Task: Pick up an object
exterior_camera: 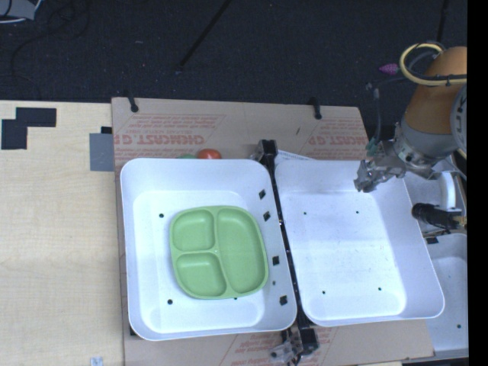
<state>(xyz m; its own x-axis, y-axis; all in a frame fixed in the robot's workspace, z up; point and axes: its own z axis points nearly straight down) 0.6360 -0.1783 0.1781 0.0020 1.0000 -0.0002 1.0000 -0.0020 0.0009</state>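
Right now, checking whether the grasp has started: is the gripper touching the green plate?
Apart. The camera view shows the gripper at the right bin's far right corner, the green plate in the left bin.

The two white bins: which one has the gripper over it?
The right-hand bin. The gripper sits at its far right corner, above the rim. The left-hand bin lies across the centre divider and holds the green divided plate.

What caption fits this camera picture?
Green divided plate lies in the left bin; the gripper hovers at the right bin's far edge.
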